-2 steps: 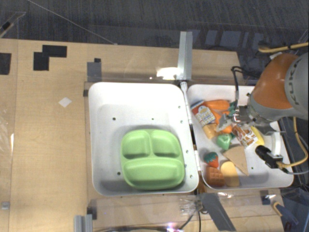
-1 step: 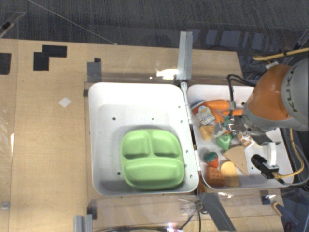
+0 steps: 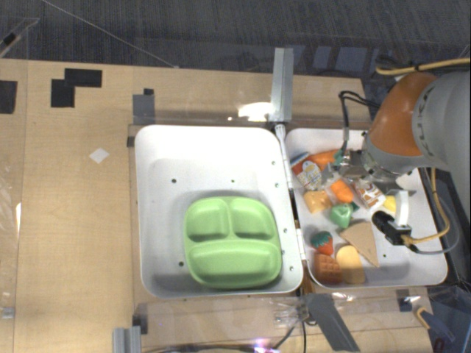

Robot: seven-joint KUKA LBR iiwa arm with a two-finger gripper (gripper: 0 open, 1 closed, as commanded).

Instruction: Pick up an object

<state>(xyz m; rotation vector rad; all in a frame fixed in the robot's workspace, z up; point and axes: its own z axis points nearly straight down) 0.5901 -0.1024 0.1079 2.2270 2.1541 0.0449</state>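
Far to the left of the gripper (image 3: 355, 173), on the tabletop (image 3: 66, 219), the left bin (image 3: 158, 160) is seen with a green tray (image 3: 232, 243) lying in it; nothing there is touched by the arm (image 3: 434, 123). Across the divider, the right bin (image 3: 427, 265) is crowded with small toy foods, and the gripper is lowered among them near the bin's far side.

Just left of the gripper a white packet (image 3: 310, 172) is found, with a yellow block (image 3: 316, 201) below it. An orange piece (image 3: 341, 190) lies right against the gripper's near side, and a green piece (image 3: 341, 214) sits just beyond that. Further toward the near wall a tan wedge (image 3: 362, 239), a yellow ball (image 3: 348, 256) and a brown waffle (image 3: 329, 265) are gathered, well clear of the gripper.

Whether the gripper is spread or pressed together cannot be told, since its tip is masked by its own body and the clutter. No object is seen clamped in it, and none is raised off the bin floor.

The approach and descent are judged to be done, with the orange piece the likeliest target. The grasp cannot be confirmed, and the lift is not yet made, so the task is reckoned at best half complete. A miss in such a tight heap remains possible.
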